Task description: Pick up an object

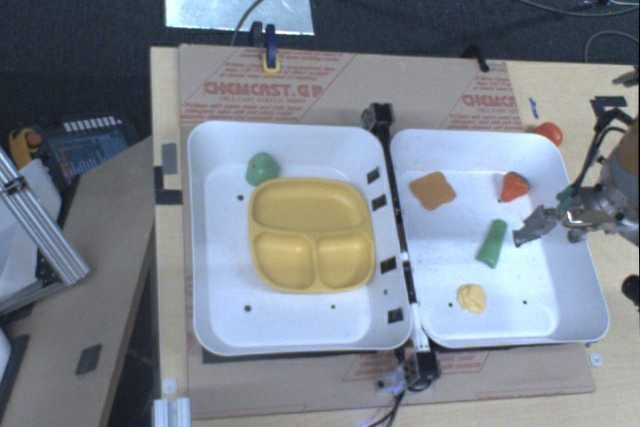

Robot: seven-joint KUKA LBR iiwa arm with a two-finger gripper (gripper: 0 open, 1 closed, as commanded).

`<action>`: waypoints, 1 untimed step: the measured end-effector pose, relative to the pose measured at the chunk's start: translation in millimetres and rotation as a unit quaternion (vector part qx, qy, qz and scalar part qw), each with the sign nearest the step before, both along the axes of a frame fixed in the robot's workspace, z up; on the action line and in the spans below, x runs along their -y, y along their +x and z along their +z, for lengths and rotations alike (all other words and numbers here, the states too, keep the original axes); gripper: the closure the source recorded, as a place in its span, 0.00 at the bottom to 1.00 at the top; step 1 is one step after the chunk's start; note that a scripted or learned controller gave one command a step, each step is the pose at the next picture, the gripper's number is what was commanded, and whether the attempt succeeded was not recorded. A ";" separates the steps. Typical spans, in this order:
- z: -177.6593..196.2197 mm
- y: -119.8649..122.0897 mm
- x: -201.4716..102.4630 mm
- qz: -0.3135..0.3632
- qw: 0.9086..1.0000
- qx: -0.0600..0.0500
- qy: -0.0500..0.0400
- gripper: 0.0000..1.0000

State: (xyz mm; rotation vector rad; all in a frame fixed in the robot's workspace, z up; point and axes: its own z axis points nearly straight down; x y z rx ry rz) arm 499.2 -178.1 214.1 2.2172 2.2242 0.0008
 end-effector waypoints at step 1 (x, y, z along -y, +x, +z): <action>-41.6 -0.6 -0.2 -0.001 1.000 -0.001 0.001 0.00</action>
